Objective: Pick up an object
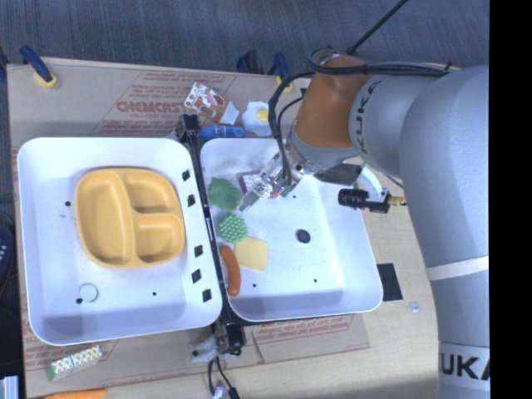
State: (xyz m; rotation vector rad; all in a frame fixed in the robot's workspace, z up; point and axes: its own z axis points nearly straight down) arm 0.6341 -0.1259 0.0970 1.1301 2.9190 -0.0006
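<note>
Found the gripper (259, 189) low inside the right bin (359, 266), near its far wall, tool slanted toward the divider. Could not tell whether released or clenched: blurred at the tip. Noted nothing visibly held.

Located candidate objects as follows. Green leaf (222, 193) just beside the gripper, on the divider side, possibly touching; contact not confirmed. Spiky ball (233, 228) near, below the gripper toward the front. Yellow block (254, 254) further front, touching or nearly touching the ball. Sausage (232, 271) furthest front, lying along the divider. Yellow tray (129, 216) well apart, across the divider in the left bin (33, 223).

Judged the step in hand to be the approach and closing on the leaf, with the pick not yet made.

Recommended for a sound grasp: 
- Centre over the leaf before closing, not at its edge. 
- Keep clear of the divider, which crowds that side. 
- Come down square, since a flat, soft item likely slips from a glancing pinch. 
- Lift straight and slowly. 
- Failing that, take the ball, judged easier to grip, with open floor around it.
</note>
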